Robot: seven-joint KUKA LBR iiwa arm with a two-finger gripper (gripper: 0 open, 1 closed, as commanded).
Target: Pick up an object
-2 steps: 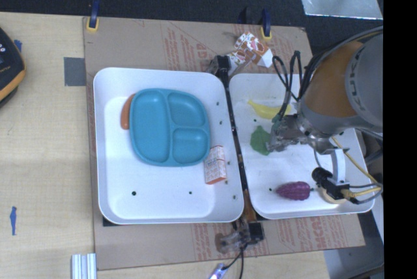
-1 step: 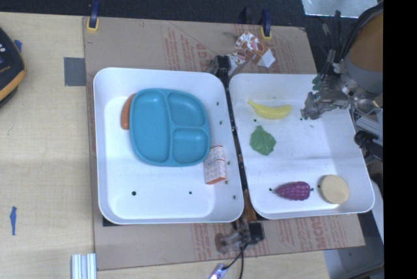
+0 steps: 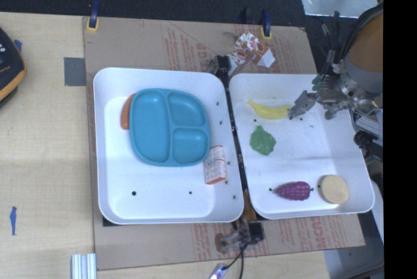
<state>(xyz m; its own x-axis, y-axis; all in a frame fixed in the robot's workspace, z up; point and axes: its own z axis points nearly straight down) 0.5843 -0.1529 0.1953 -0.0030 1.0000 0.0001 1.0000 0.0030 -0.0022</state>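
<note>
Camera view, looking down on both bins: the gripper (image 3: pixel 314 103) hangs over the upper right part of the right bin (image 3: pixel 365 203), its two fingers spread apart with nothing between them. One fingertip sits just beside the right end of the banana (image 3: pixel 268 109), which lies near that bin's upper edge, a little left of centre.

The banana looks like the likeliest pick, being nearest. To do this step well, the arm would shift a little toward the bin's left wall, so the fingers straddle the banana across its narrow width rather than along its length, then drop until the tips nearly meet the bin floor before closing. A closure too far toward the tapering end would probably let it slip out.

The banana is yellow, slim and gently curved, lying flat, clear of the walls. Below it, apart, sits a green leafy piece (image 3: pixel 262 141). Along the bin's lower edge lie a purple bunch of grapes (image 3: pixel 293 190) and, near the lower right corner, a round tan biscuit (image 3: pixel 334 189).

The left bin (image 3: pixel 107 141) carries a blue divided plate (image 3: pixel 171 128), an orange piece (image 3: pixel 125 112) tucked under its left rim, and a small carton (image 3: pixel 215 164) by the bin's right wall.
</note>
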